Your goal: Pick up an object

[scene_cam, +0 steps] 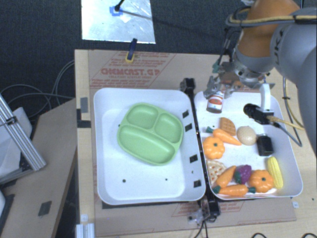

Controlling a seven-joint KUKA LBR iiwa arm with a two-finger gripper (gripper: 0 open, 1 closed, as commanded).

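Camera view: gripper (216, 92) sits over the 11 o'clock corner of the right bin (290, 158), arm coming in from 2 o'clock. Can't tell if it is open or closed, as the wrist blocks the tips.

Directly at 6 o'clock from the gripper, touching or nearly touching it, is a small can (214, 104) with a red label, looks upright. It's the likely target. Can't tell whether the can is gripped, lifted, or just standing on the bin floor.

Rest of the right bin is crowded:
- bread (228, 125) at 5 o'clock from the can, near it
- pumpkin (214, 147) at 6 o'clock from the can, by the bin's 9 o'clock wall
- egg (246, 135) around bin centre
- black block (265, 146) at 4 o'clock from the egg, just beside it
- corn (274, 171) near the 4 o'clock wall
- grapes (242, 172) in the food clump along the 6 o'clock edge

Left bin (114, 175) holds a green plate (150, 133) with sections, centred, well apart from the gripper.

Progress, as a judgement: approach is done and the gripper is at the can. A secure hold isn't confirmed, and a clear lift away from the bin is still left. Call it about midway, at the grasp step.
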